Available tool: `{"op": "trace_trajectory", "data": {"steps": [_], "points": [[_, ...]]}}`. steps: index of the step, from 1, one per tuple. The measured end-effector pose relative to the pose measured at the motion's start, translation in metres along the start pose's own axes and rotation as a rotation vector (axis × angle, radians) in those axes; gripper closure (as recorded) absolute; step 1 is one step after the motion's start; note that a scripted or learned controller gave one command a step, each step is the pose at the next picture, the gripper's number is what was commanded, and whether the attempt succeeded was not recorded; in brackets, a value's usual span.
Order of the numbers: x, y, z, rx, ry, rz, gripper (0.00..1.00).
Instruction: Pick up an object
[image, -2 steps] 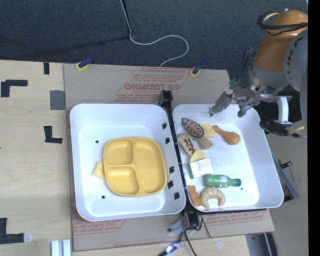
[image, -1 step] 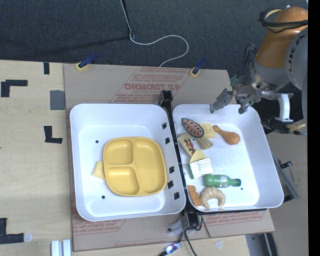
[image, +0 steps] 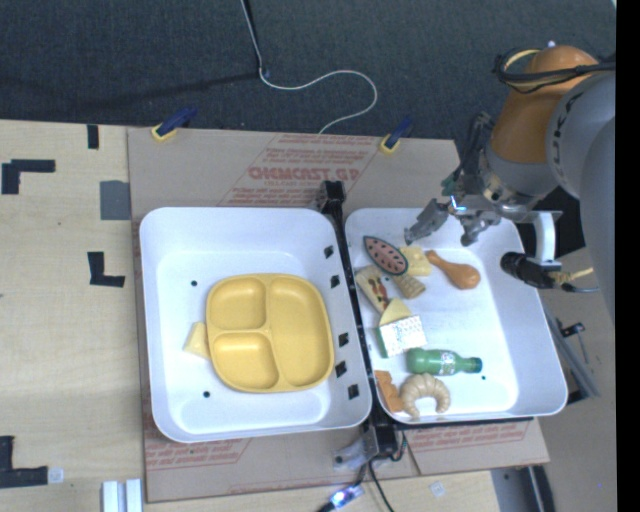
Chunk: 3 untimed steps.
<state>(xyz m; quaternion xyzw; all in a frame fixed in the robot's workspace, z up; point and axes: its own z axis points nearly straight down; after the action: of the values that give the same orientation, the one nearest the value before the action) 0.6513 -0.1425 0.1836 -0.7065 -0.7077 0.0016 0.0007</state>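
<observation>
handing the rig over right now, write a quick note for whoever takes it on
Gripper: open, holding nothing, poised over the far end of the right bin.
Right bin holds the toy food: drumstick nearest the gripper, watermelon slice, green bottle, croissant, and a few small pieces along the left wall.
Left bin holds the yellow divided plate.
Done: nothing picked yet.
Left: descend, close on one object, lift it.

Arm (image: 560, 110) cut by right edge; plate (image: 270, 332) hides wedge (image: 195, 341) partly.
</observation>
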Motion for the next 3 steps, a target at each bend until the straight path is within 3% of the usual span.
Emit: {"op": "trace_trajectory", "data": {"steps": [1, 2, 3], "points": [[-0.002, -0.002, 0.064, 0.002, 0.0, 0.0, 0.0], [-0.001, -0.002, 0.101, -0.001, -0.001, -0.001, 0.0], [-0.002, 0.001, 0.085, -0.012, -0.003, -0.002, 1.0]]}}
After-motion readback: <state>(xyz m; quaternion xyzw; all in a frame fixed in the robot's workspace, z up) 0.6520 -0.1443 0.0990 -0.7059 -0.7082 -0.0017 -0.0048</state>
